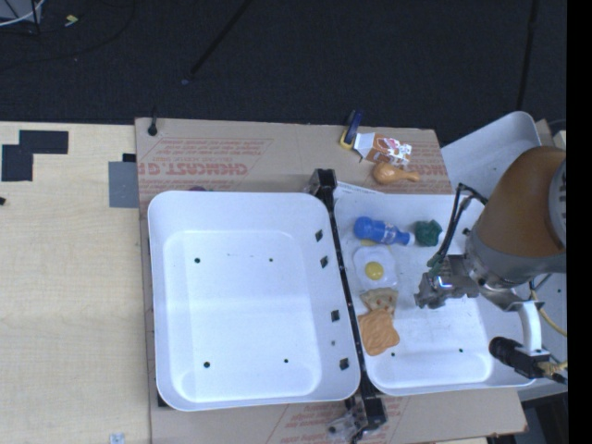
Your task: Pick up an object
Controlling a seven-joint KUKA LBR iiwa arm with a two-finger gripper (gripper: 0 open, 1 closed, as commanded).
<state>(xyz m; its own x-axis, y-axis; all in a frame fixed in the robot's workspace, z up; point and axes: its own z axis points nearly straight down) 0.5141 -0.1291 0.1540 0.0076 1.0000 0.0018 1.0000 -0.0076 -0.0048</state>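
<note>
The right bin [435,363] holds a blue bottle [379,232], a small dark green piece [426,232], a fried-egg toy [374,269], a tan cracker-like piece [379,299] and an orange slab [378,331]. My gripper [431,291] hangs low over the right bin, just right of the egg toy and the cracker piece. It is small and dark here, and nothing shows clearly between its tips. The arm's orange band [523,206] rises behind it at the right.
The left bin [176,248] lies beside it, the two joined by a black divider [338,285]. On the cardboard behind the bins rest an orange chicken-leg toy [393,173], a red-and-white packet [391,148] and a blue-and-yellow item [351,129].
</note>
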